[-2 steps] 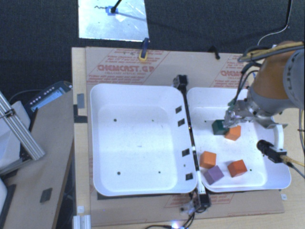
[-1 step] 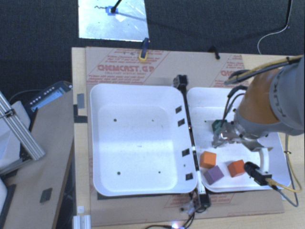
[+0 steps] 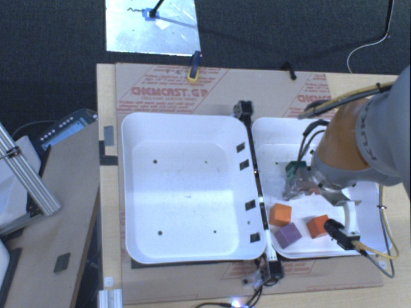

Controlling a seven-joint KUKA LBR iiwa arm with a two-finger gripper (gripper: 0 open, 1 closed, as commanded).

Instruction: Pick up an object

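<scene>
Your two white bins sit side by side. Left bin (image 3: pixel 186 185): bare floor showing. Right bin (image 3: pixel 273 140): three blocks bunched at its near end — an orange cube (image 3: pixel 280 214), a purple block (image 3: pixel 288 234) just below it, an orange-red block (image 3: pixel 317 226) to their right. Gripper (image 3: pixel 297 183) hangs low in the right bin, just above the orange cube; finger spread: cannot tell.
</scene>
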